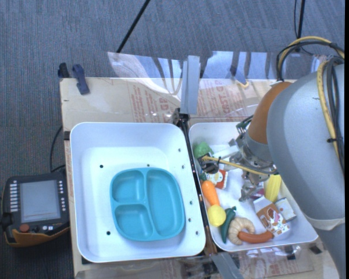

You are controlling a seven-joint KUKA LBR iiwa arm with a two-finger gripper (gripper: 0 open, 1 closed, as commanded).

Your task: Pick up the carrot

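The gripper [248,186] is down low over the right bin [305,231], tucked under the grey arm and its orange band. From this angle I can't tell whether it is open or closed, and nothing can be seen in its grasp.

Far out to its left, off the bench, a teach pendant [37,206] lies on the carpet with its grey screen facing up. Closer in, still well left of the gripper, is the left bin [87,156], and inside it a blue divided plate [147,203] with three compartments.

Crossing the rim between the bins, a green toy vegetable [202,150] sits up and to the left of the gripper, near the bin's far corner. Just below that is a small red-and-white packet [220,178].

And there's the carrot [209,192]: orange, lying at a slant just left of the gripper and clear of it, close to the bin's left wall. Nearer the camera is a yellow lemon [216,215], touching a dark green pepper [227,221]. A tan croissant [239,226] curls below the gripper, with a red sausage [256,237] just beside it.

Just right of the gripper stands a yellow corn cob [273,186], and below that is a printed carton [273,218].
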